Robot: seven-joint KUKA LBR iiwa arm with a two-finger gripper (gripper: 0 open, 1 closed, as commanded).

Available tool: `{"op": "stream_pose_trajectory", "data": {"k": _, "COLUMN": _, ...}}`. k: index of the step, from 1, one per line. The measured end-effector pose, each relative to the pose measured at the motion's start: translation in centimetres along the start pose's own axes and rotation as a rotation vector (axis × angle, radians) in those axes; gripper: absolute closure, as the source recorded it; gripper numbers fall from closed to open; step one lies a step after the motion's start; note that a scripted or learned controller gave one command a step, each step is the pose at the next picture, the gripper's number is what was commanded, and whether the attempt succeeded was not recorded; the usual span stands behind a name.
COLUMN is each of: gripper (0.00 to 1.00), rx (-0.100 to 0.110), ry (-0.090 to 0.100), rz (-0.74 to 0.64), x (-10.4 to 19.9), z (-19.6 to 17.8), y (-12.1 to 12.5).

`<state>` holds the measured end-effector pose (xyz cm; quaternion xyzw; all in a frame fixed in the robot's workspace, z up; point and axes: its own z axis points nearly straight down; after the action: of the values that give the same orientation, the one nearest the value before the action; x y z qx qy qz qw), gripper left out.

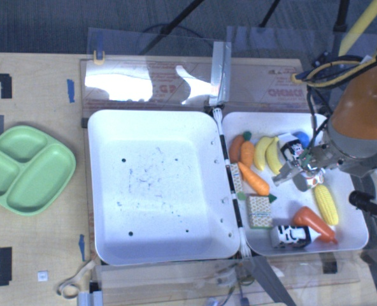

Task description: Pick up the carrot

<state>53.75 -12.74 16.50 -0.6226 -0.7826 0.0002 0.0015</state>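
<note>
**A:** Where is the carrot [254, 178]?

**B:** In the right bin [357, 238], by its left wall, lying slantwise. Another orange carrot-shaped piece [314, 224] lies near the bin's front edge, beside a black and white toy [291, 234].

**A:** And the gripper [298, 169]?

**B:** It hangs over the middle of the right bin, between the two bananas [269, 153] and the corn cob [326, 203]. I cannot tell how far its fingers are apart; nothing shows gripped between them.

**A:** What else is there?

**B:** A small patterned packet [259, 211] just in front of the carrot. The left bin [156, 183] sits alongside. A green divided plate [28, 169] rests at the bench's left edge.
</note>
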Motion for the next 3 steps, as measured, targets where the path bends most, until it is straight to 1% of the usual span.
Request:
{"op": "stream_pose_trajectory", "data": {"k": 1, "gripper": 0.0, "rx": 0.0, "ry": 0.0, "rz": -0.107, "x": 4.0, "z": 1.4, "y": -5.0}}
{"op": "stream_pose_trajectory", "data": {"k": 2, "gripper": 0.0, "rx": -0.005, "ry": -0.003, "rz": -0.257, "x": 2.6, "z": -0.4, "y": 1.1}}
{"op": "stream_pose_trajectory", "data": {"k": 3, "gripper": 0.0, "rx": -0.001, "ry": -0.001, "rz": -0.37, "x": 3.4, "z": 3.3, "y": -3.2}}
